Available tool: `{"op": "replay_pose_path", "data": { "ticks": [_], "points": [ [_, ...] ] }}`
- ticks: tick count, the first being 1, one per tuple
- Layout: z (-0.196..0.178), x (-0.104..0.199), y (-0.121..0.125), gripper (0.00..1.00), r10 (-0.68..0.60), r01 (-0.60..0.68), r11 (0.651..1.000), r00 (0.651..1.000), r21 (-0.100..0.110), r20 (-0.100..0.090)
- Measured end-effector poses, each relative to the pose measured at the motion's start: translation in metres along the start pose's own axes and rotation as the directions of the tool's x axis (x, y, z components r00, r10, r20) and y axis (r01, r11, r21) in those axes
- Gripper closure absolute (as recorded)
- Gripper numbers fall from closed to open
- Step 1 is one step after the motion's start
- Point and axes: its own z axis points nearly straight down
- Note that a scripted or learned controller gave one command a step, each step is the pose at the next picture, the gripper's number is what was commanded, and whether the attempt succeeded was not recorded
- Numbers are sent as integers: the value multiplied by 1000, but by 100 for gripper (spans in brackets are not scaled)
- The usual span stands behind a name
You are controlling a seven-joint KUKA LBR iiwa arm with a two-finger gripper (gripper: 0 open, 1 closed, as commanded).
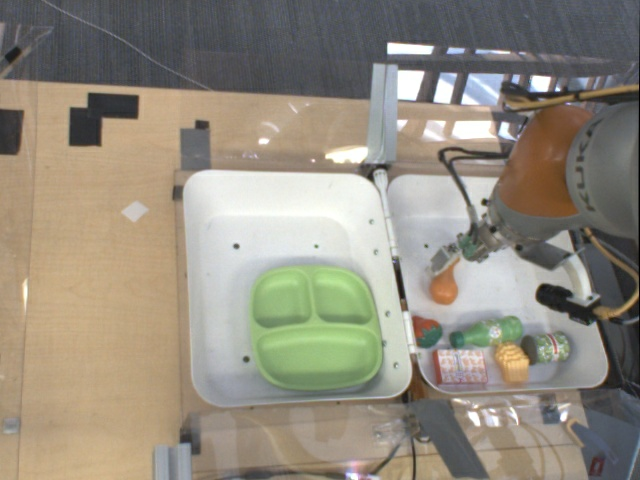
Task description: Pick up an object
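1. Right, from my seat the thing nearest the tool is an orange carrot-shaped toy (444, 287), lying in the right bin (420, 213) a little left of that bin's middle, with a pale stub at its upper end.
2. The gripper (452, 258) sits directly above that stub, touching or nearly touching it. I cannot tell whether the toy is actually between the fingers, so I will not call it held.
3. I also cannot tell whether the tool is spread wide or closed narrow; the fingertips blur into the pale stub at this angle.
4. The arm (560, 163) comes in from the right, its orange band over the upper right part of the same bin, and dark cables loop beside it.
5. Along the near wall of the right bin I see a row of small items: a red piece (427, 329) at the left, a green bottle (486, 332) lying on its side, a flat red and white packet (461, 366), a yellow block (512, 360) and a small can (549, 347) at the right end.
6. The left bin (230, 208) holds a green divided plate (316, 326) with three compartments, resting flat in the near half.
7. Both bins sit side by side on the wooden bench (90, 298).
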Motion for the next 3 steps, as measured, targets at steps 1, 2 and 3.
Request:
{"op": "replay_pose_path", "data": {
  "ticks": [1, 2, 3],
  "points": [
    [-1, 15, -20, 0, -170, 170, 985, 985, -3, 2],
    [-14, 16, -17, 100, -170, 170, 985, 985, -7, -1],
    [-94, 35, 34, 100, 27, -26, 1000, 1000, 12, -9]
  ]
}}
